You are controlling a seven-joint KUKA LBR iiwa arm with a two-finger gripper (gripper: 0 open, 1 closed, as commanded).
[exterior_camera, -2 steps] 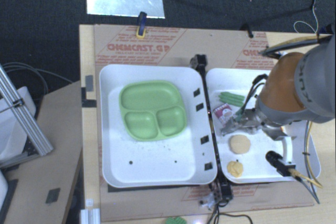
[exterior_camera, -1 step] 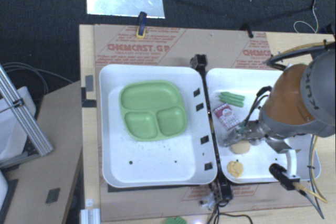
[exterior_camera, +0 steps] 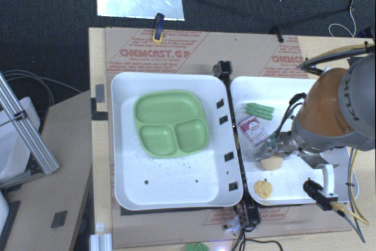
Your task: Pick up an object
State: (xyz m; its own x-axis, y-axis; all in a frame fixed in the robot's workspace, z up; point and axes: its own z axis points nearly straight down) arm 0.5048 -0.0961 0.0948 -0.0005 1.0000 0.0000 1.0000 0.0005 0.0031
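The step in hand looks like the reach and descent onto a target in the right bin (exterior_camera: pixel 296 194), taken here as the landmark for everything else; the gripper (exterior_camera: pixel 271 150) sits low inside that bin, near its left wall and about midway along it, directly above or touching a pale beige rounded object (exterior_camera: pixel 271 163); beside it, a little further from the viewer, lies a small red-and-white packet (exterior_camera: pixel 252 129), and beyond that, toward the bin's far wall, a green ridged piece (exterior_camera: pixel 259 110); a yellow lump (exterior_camera: pixel 263 188) rests near the bin's front-left corner; whether the claw is wide or narrow I cannot tell, since the wrist hides its tips, and nothing is visibly clamped, so I judge no pick is made yet; the next move would call for a firm closure on the beige object and a straight lift clear of the packet, which lies close enough to be dragged along; the arm (exterior_camera: pixel 329 111) comes in over the bin's right side, its orange band bulking above the bin's middle, the wrist bent down and leftward; left of this bin, the other bin (exterior_camera: pixel 126 185) carries a green divided tray (exterior_camera: pixel 171 123).
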